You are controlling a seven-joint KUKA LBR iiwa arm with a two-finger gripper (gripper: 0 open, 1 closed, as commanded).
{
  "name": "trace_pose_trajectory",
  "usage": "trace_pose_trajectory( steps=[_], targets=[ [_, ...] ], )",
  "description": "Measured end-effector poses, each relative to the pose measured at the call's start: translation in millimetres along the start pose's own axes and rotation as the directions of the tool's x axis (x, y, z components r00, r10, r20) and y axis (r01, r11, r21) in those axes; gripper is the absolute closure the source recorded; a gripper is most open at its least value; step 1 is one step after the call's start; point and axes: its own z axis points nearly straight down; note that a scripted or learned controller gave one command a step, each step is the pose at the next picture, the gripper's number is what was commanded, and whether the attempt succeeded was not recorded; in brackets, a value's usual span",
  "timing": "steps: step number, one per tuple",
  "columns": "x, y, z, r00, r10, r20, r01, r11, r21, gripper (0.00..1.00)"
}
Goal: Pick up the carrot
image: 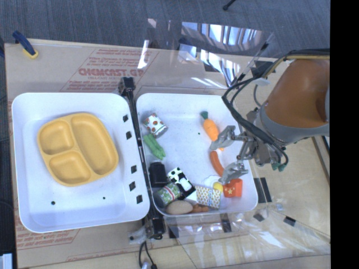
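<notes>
The carrot (210, 129) is orange with a green top and lies in the right bin (185, 102), toward its far right side. My gripper (222, 160) hangs over the right edge of that bin, open. Its upper finger (224, 137) sits just right of the carrot's lower end; I cannot tell whether they touch. Its lower finger (232, 171) is near the red box (233, 189). A reddish-orange sausage (216, 162) lies in the bin under the gap between the fingers. Nothing is held.
The right bin also holds a small can (155, 124), a green pod (153, 146), a black block (157, 174), a cow-patterned piece (180, 178) and several packets along its near edge. The left bin (28, 206) holds a yellow divided plate (77, 148).
</notes>
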Motion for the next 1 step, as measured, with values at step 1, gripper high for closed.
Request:
trace_pose_trajectory(
  steps=[1],
  targets=[
    [-55.5, -33.3, 63.1, 1.000, -0.019, -0.003, 0.019, 1.000, -0.002, 0.00]
  ],
)
